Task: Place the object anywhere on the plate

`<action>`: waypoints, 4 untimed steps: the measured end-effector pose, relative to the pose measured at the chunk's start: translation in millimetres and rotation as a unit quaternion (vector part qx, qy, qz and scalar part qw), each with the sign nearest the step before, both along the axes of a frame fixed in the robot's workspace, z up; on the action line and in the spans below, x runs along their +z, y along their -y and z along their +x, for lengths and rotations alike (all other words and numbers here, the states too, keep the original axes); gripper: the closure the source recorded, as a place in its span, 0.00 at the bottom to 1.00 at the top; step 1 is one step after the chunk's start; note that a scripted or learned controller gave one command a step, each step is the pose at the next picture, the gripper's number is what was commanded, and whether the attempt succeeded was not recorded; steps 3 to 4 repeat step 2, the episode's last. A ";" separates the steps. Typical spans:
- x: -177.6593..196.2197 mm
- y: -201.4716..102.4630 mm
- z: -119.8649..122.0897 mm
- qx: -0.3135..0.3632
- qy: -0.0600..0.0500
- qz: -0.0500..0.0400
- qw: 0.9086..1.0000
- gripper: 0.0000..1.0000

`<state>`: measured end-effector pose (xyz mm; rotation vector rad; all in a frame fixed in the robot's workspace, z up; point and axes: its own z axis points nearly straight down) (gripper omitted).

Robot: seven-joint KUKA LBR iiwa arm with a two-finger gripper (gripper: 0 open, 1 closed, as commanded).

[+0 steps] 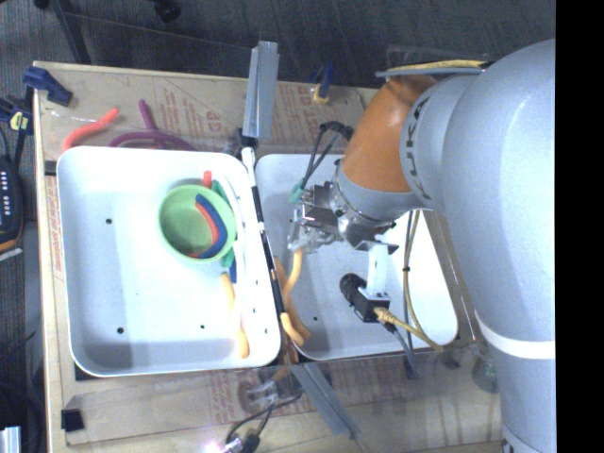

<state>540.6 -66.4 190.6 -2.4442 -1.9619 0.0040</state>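
A green plate (185, 217) sits in the left bin (113, 291), toward its right side. On the plate's right rim lie a blue curved piece (223, 221) and a red piece (202, 250). My gripper (302, 234) hangs over the left part of the right bin (326, 343), close to the divider between the bins. Directly beneath it, a long yellow-orange object (293, 274) runs down toward the bin floor near its left wall. The wrist hides whether the gripper touches this object.
Two orange sticks (230, 293) (243, 340) lie in the left bin below the plate. A black fitting with a yellow hose (363, 300) hangs from the arm over the right bin. Clamps, a pink cable and a red tool lie on the bench behind the left bin.
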 end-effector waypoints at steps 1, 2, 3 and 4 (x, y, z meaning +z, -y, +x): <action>30.9 -70.7 77.1 -0.001 0.002 -0.001 1.000 1.00; 30.6 -70.4 76.9 -0.001 0.001 -0.002 1.000 0.00; 30.6 -70.4 76.9 -0.001 0.001 -0.002 1.000 0.00; 30.6 -70.4 76.9 -0.001 0.001 -0.002 1.000 0.00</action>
